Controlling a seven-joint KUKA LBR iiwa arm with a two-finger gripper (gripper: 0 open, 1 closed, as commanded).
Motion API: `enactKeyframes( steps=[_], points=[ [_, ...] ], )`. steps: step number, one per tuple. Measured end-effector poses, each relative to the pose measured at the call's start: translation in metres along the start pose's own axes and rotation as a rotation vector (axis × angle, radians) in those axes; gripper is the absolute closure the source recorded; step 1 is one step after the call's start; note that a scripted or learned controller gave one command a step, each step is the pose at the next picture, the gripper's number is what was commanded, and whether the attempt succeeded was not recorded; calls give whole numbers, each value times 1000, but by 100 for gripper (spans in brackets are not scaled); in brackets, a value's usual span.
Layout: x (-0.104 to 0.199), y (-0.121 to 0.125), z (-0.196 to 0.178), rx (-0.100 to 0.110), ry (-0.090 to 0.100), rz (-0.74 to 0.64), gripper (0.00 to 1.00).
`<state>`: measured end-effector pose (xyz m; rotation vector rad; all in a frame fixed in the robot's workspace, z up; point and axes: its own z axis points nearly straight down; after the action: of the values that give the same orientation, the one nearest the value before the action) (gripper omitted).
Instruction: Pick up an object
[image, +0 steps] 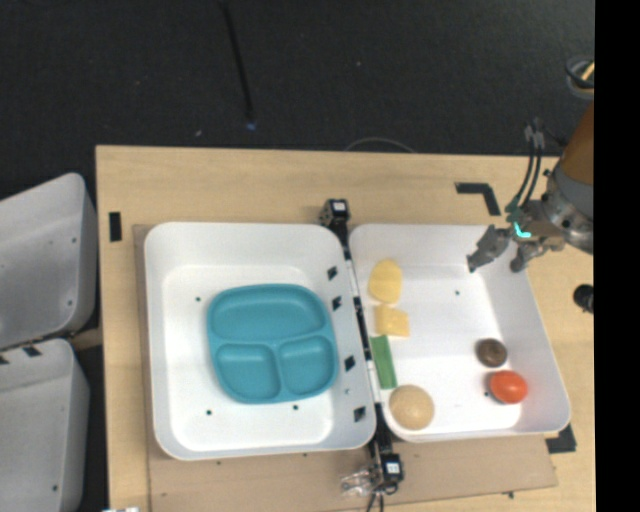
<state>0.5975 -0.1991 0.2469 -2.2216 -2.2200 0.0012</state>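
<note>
The right bin (450, 300) holds several small items: a yellow rounded piece (385, 281), a pale yellow chunk (393, 321), a green stick (382, 361) by the left wall, a tan round bun (411, 407), a brown ball (490, 352) and a red-orange ball (508, 387). My gripper (503, 253) hangs over the bin's far right corner, open, with two dark fingers spread and nothing between them. It is well above and to the right of the items.
The left bin (180, 300) holds a teal divided plate (271, 341). Black clips run along the seam between the bins (352, 330). A wooden bench (250, 180) surrounds both bins. White panels (40, 260) stand at the far left.
</note>
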Motion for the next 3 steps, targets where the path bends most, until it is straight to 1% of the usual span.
enactKeyframes(
  steps=[1,2,3],
  points=[
    [0,1,-1,-3,-1,0,0],
    [-1,9,57,2,-2,0,0],
    [1,2,119,4,-1,3,0]
  ],
)
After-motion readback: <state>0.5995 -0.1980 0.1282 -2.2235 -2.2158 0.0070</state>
